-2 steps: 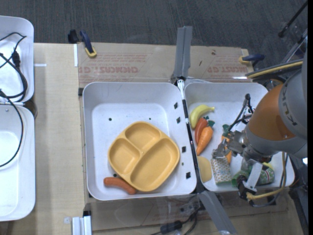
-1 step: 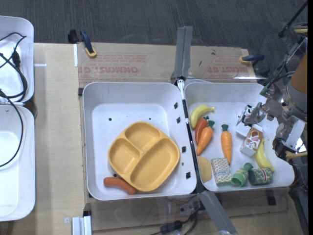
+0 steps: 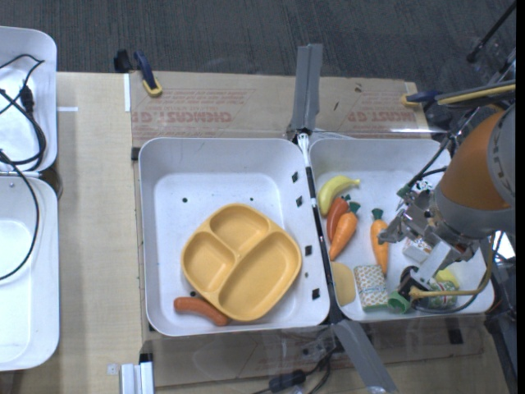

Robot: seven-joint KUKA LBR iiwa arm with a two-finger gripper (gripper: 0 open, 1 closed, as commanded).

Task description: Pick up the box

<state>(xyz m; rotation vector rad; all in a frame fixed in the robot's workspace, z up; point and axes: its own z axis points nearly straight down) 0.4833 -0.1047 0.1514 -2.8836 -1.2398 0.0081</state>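
Box (image 3: 370,286) lies at the front of the right bin (image 3: 394,171), near the divider; it's just forward and view-left of the gripper (image 3: 399,226); long axis roughly front-to-back; orange carrot (image 3: 380,243) sits between them; jaws' state: can't tell.

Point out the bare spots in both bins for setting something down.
Left bin: wide bare strip between its far wall and the yellow plate. Right bin: a small patch beyond the banana, beside the arm. Its near half is crowded: carrots, box.
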